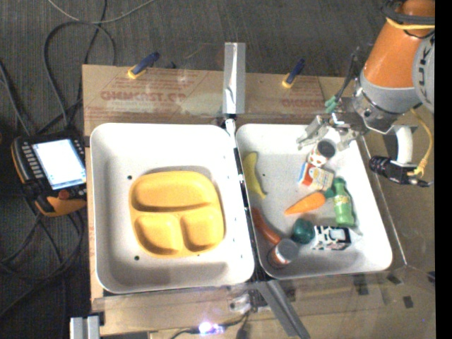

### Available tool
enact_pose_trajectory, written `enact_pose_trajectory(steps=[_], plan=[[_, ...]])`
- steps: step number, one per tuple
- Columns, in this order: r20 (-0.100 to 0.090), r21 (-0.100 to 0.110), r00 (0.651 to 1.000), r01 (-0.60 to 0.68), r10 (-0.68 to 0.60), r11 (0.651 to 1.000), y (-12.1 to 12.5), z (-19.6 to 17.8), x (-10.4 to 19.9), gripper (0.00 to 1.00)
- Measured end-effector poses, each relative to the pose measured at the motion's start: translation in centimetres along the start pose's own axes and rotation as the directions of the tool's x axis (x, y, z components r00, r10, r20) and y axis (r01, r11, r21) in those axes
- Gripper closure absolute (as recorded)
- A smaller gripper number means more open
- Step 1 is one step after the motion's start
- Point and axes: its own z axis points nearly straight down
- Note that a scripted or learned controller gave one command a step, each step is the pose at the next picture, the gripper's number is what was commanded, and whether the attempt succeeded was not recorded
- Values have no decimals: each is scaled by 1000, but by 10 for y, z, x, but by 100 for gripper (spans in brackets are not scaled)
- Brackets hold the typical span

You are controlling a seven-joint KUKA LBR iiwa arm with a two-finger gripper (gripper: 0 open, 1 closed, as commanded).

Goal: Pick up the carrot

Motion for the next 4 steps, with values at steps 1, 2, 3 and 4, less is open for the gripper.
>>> enact_pose_trajectory(steps=[1,2,3,4], plan=[[-1,2,997,75,-75,997,-128,67,-25,0],[-1,2,1000,-10,10,1000,-129,139,1,0],[1,-11,1000,-14,14,1000,-64,159,-31,0],[0,-9,994,113,-113,994,1,159,-62,0]])
